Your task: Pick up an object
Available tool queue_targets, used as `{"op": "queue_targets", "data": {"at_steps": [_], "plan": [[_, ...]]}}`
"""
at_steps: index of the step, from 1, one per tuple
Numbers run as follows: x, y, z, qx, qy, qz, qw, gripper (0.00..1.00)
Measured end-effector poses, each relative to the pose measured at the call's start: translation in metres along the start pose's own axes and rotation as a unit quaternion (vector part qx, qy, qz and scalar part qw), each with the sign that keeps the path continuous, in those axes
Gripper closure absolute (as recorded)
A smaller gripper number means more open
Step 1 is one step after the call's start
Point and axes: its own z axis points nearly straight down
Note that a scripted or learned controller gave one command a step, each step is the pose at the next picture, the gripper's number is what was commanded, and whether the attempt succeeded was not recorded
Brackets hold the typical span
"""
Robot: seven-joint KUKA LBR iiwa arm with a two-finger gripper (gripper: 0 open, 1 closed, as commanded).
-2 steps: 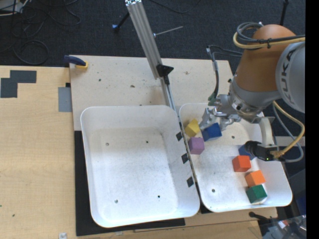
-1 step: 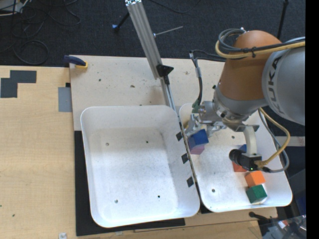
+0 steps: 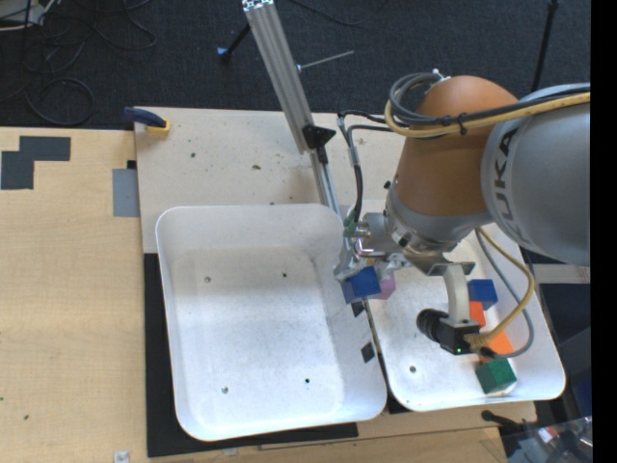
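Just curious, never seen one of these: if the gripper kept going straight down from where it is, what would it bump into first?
Probably the blue block right under the gripper, beside a pale purple one, near the left bin's right rim; height is hard to judge.

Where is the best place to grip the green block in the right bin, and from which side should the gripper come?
Probably from straight above, closing on two opposite flat side faces of the green block. It sits near the front corner of the right bin, so the bin wall leaves little room for a sideways approach. Its top face is open, though the orange block lies close behind it.
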Motion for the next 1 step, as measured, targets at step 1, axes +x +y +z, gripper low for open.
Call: {"op": "queue_targets", "data": {"at_steps": [1], "plan": [[0.0433, -0.019, 0.0223, 0.001, 0.0, 0.001, 1.0, 1.0]]}}
